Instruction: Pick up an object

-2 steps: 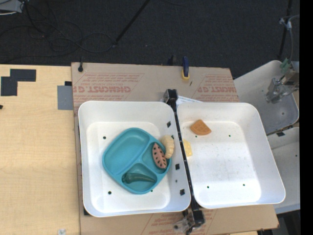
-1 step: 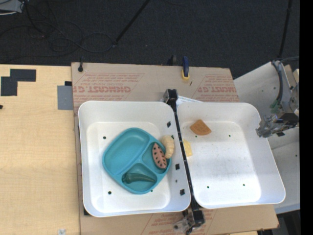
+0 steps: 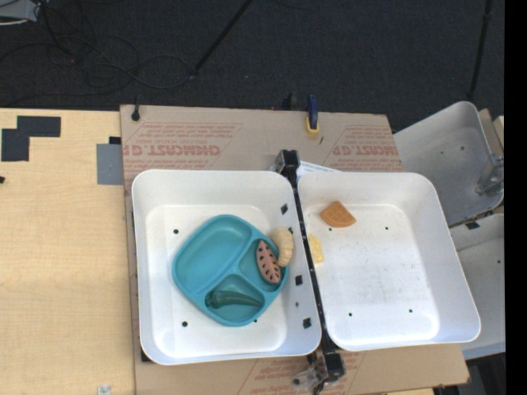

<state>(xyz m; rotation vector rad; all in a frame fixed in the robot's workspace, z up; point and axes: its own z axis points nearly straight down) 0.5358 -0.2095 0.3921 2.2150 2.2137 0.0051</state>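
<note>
Where the cardboard sheet (image 3: 206, 142) lies under both bins, we read its red print upside down, illegibly. We find a tan wedge (image 3: 337, 215) in the right bin (image 3: 428, 319).

Pale yellow piece (image 3: 315, 252) partly hidden behind the divider between the bins, grey plate (image 3: 461, 151) cut by the right edge, cardboard sheet (image 3: 263, 142) cut at the bottom

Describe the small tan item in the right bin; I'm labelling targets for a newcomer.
Start at the right bin. Near its upper left lies a flat orange-tan wedge, alone on the white floor. The pale yellow bit sits lower, against the divider.
</note>
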